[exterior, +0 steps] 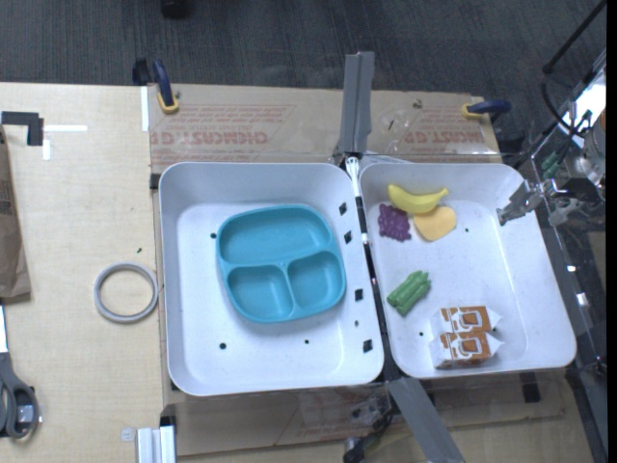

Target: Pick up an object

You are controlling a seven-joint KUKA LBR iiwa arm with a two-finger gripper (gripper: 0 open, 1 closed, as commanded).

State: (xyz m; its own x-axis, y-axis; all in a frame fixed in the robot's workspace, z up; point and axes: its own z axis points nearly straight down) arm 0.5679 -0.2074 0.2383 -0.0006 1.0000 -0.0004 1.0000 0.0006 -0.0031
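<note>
The right bin [521,287] holds a yellow banana [417,199], a purple bunch of grapes [393,223] and a yellow-orange piece [436,225], all close together at its far left. A green vegetable [408,291] lies near the bin's middle left. An orange-and-white carton [465,336] lies on its side at the front. My gripper [518,207] sits at the bin's far right rim, small and dark against the arm's frame, well apart from every object. Nothing shows in it.
The left bin [183,307] carries a blue divided plate [281,263]. On the bench to the left lie a grey tape ring [126,291] and scissors [14,405]. A metal post [358,95] stands behind the join of the bins, with clamps [166,90] along the back.
</note>
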